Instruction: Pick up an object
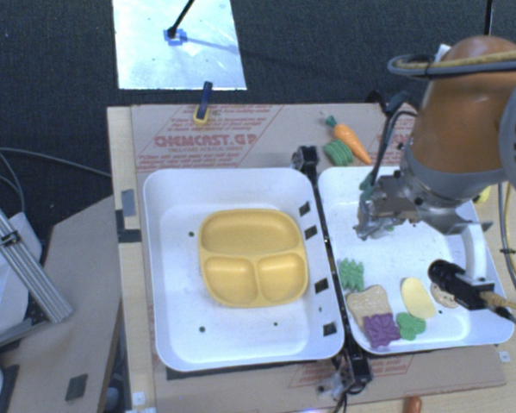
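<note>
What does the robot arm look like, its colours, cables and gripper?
The arm is grey with a broad orange band above the wrist and dark lettering at the right edge. Thin cables loop over the band. The gripper is a small grey metal unit with dark wiring on it.

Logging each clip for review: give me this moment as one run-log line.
arm: over right white bin | end effector: above bare floor, holding nothing visible | toy foods: clustered at near edge | yellow divided plate: left white bin

I am looking down from one fixed camera above the bench, slanting over both white bins (239,181), far enough back to take in their whole width, while my arm (465,117) is reaching in from the right.
</note>
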### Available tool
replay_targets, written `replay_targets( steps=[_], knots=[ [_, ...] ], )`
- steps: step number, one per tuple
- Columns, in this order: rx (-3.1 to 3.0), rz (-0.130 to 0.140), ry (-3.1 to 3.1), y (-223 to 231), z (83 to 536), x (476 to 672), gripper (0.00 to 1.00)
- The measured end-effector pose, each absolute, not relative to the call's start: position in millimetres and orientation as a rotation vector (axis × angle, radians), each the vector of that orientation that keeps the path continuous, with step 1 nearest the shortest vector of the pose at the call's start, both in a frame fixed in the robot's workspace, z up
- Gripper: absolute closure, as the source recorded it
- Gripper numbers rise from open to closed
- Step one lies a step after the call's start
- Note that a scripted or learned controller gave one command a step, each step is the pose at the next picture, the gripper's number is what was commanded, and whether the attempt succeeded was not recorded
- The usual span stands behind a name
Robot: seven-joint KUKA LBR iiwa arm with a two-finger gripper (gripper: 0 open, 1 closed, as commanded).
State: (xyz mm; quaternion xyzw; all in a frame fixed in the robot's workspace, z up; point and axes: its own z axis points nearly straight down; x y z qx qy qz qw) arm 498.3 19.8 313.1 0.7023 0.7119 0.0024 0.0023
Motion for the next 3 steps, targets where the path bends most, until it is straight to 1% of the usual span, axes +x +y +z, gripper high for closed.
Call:
replay_targets(
  steps=[1, 2, 3],
  knots=[
    [2.197, 0.010, 2.238, 20, 324, 499.1, 1.00],
    [2.225, -0.012, 2.229, 39, 188, 488.0, 1.00],
    [2.222, 0.000, 2.220, 18, 191, 486.9, 1.00]
  ],
)
